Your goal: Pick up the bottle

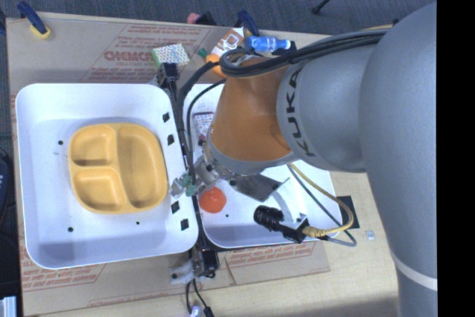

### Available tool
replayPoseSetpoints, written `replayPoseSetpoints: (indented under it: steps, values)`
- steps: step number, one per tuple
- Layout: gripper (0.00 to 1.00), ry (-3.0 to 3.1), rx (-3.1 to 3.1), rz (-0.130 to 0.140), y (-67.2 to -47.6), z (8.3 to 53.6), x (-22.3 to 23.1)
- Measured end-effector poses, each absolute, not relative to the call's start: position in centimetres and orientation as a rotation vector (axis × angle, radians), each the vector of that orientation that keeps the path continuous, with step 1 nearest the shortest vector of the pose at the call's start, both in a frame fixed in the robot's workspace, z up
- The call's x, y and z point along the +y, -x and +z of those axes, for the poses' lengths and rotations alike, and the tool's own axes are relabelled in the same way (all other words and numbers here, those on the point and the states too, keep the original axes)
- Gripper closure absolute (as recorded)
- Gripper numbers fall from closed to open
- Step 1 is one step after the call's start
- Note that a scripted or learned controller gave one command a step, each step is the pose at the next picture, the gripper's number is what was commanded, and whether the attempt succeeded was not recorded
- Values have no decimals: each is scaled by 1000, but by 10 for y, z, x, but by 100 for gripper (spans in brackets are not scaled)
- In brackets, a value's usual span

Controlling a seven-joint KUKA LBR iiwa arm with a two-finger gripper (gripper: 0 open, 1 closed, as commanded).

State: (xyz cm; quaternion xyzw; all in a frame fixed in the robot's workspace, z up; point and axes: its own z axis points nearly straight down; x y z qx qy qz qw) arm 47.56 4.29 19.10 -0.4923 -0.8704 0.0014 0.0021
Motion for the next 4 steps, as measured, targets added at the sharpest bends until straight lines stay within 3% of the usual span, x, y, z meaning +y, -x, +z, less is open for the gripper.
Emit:
replayPoseSetpoints:
  steps: [1, 2, 3, 4]
  values:
    - [100, 1213, -2898, 1, -477, 292, 43]
    - [100, 699, -3059, 3, -476, 210, 113]
    - [100, 684, -3067, 1, -477, 282, 72]
    - [100, 52, -3140, 2, -477, 257, 62]
